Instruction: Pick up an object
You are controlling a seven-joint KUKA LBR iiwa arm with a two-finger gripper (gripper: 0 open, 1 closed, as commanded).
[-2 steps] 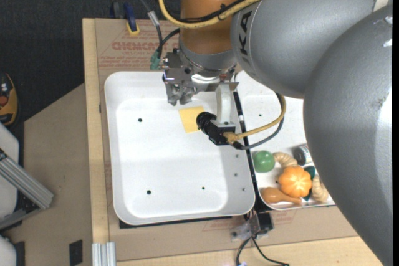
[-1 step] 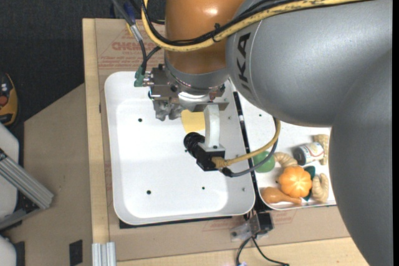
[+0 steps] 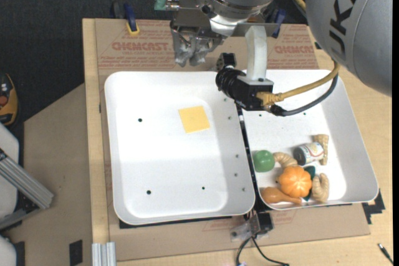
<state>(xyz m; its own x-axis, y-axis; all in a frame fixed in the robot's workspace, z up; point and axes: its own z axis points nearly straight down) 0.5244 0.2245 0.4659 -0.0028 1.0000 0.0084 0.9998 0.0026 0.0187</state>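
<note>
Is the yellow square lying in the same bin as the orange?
No, the yellow square lies alone in the left bin, while the orange sits among other items in the right bin.

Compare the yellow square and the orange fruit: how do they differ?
The yellow square is flat and pale; the orange fruit is round and deep orange. The square lies alone in the left bin; the fruit sits packed among other items in the right bin. Both lie away from the gripper.
</note>
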